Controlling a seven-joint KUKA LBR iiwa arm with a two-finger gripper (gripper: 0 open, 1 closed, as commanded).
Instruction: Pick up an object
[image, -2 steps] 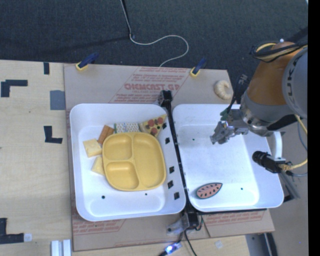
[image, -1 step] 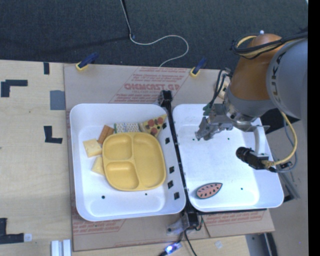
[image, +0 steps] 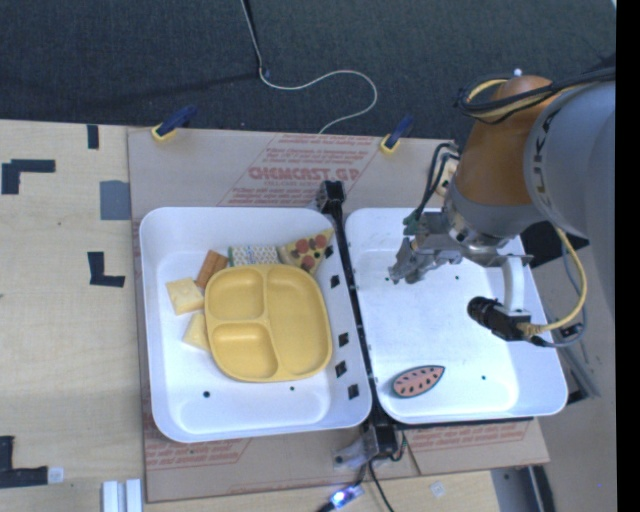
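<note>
Pink oval object (image: 417, 380) (dark-speckled) lies in right bin (image: 530, 395); fingers' (image: 405, 268) state unclear.

Even, bright overhead light here; the white bins (image: 455, 330) glare a touch, shadows stay soft and short, the arm (image: 540, 150) looks slightly blurred, and the picture runs grainy.
</note>
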